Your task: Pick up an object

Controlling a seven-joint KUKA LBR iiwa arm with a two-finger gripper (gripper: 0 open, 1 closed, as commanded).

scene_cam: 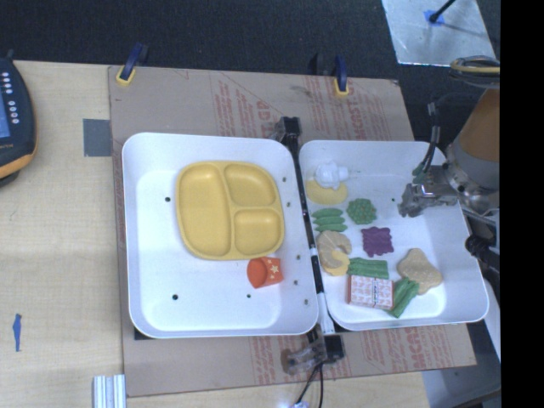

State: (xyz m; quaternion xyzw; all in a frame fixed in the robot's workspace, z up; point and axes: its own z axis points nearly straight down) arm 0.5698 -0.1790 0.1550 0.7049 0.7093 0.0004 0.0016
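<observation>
Pale wood tabletop point(59, 253); brown cardboard sheet point(229, 100) clamped on it; dark carpet floor point(212, 15) beyond; bright light patch point(433, 15) top right.

The right bin point(442, 308) has lots of little toy foods lying in it. Up top sits a small white toy point(330, 175), touching a yellow piece point(326, 194) just below it. Under that is a green pea pod point(329, 220), with a bumpy green clump point(362, 210) beside it. A purple piece point(377, 240) lies near the middle. A tan piece point(333, 251) rests by the left wall. Lower down lie a pink box point(370, 291), a green stick point(403, 297) and a beige lump point(419, 268).
</observation>
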